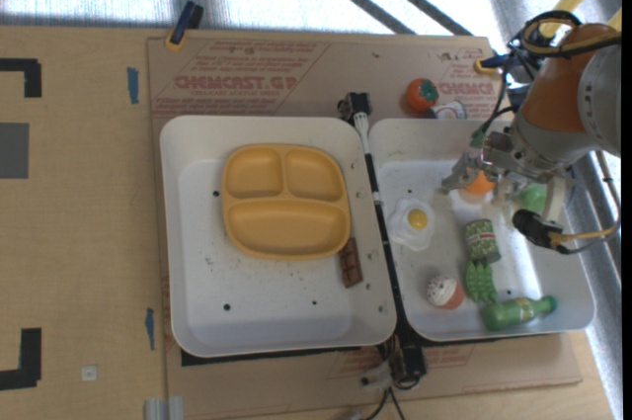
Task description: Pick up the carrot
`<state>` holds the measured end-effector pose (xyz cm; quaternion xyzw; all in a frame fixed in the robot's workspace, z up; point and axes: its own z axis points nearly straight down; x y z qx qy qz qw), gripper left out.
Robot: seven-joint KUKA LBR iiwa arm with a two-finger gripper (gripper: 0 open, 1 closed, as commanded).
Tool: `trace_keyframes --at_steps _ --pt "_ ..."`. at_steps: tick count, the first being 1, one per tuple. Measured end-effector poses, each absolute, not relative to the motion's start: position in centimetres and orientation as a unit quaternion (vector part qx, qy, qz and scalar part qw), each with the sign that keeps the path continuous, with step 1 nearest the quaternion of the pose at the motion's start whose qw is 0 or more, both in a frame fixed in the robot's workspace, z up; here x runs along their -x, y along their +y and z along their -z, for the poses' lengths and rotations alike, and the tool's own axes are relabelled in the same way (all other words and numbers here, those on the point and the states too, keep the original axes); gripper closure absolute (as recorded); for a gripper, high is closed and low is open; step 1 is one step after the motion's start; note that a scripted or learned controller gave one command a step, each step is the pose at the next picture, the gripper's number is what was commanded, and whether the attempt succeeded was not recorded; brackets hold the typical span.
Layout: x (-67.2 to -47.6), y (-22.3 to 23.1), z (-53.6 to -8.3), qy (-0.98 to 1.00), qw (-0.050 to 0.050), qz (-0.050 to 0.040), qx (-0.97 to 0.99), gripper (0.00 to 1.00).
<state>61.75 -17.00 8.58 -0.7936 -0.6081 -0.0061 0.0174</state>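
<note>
Camera view: fingers [481, 173] straddle the carrot [479, 183].

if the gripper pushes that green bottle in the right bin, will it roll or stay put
The green bottle lies on its side, so it would probably roll if nudged across its length. It looks like smooth toy plastic, likely light and a bit slippery. The bin wall beside it should stop it.

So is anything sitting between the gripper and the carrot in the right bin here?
Nothing visible does. The gripper is already down right over the carrot, whose orange end peeks out beneath it. The nearest items, the fried egg and the green can, lie apart from it, off to the side.
</note>
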Motion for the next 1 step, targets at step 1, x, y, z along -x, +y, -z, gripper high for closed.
trace_keyframes --at_steps 1 --pt "-61.70 -17.09 -8.56 -0.640 0.018 0.0055 0.768 0.00"
